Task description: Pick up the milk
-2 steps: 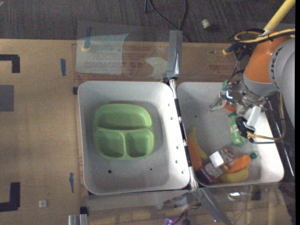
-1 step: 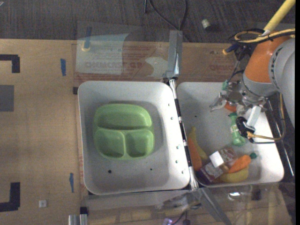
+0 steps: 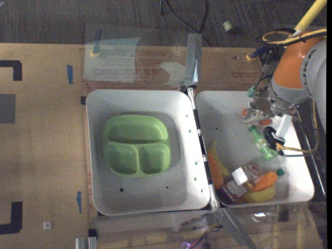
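Observation:
The milk point(image 3: 245, 178) is a small brown carton with a white top, lying near the front of the right bin point(image 3: 228, 113). It rests among other toy foods, touching a carrot point(image 3: 266, 180) and a banana point(image 3: 261, 195). My gripper point(image 3: 258, 113) hangs over the far right part of the same bin, well behind the milk and apart from it. Small red-orange pieces point(image 3: 245, 112) show beside the gripper; whether it touches them is unclear.
A green bottle point(image 3: 262, 143) lies between the gripper and the milk. An orange and yellow item point(image 3: 215, 166) leans along the right bin's left wall. The left bin point(image 3: 98, 108) holds a green divided plate point(image 3: 137, 145). A black cable point(image 3: 275, 139) loops beside the wrist.

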You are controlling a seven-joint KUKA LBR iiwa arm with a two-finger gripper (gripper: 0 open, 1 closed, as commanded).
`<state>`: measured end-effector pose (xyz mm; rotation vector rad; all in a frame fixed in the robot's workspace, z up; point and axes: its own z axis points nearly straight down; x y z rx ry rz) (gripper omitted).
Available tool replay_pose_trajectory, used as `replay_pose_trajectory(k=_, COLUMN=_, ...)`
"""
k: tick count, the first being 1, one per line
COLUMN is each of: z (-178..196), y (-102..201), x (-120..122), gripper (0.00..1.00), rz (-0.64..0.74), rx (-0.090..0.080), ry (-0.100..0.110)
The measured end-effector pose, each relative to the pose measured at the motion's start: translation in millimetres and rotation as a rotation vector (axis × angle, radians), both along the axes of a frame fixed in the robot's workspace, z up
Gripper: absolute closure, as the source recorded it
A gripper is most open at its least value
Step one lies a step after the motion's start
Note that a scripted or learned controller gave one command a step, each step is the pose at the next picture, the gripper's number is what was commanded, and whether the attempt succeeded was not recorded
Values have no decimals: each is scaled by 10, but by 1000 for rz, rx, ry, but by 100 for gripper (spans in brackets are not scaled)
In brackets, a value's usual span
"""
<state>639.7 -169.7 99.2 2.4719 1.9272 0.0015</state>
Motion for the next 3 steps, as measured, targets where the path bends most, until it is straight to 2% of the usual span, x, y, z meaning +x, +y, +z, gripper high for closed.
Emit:
replay_pose_trajectory(k=1, z=1778, y=-343, x=282, gripper=100, rz=244, rx=1, ry=2)
replay_pose_trajectory(k=2, z=2707, y=-253, x=292, gripper=100, rz=450, rx=-1, ry=0)
replay_pose_trajectory(k=3, z=1467, y=-3, x=-535, gripper=100, rz=519, rx=3, ry=5)
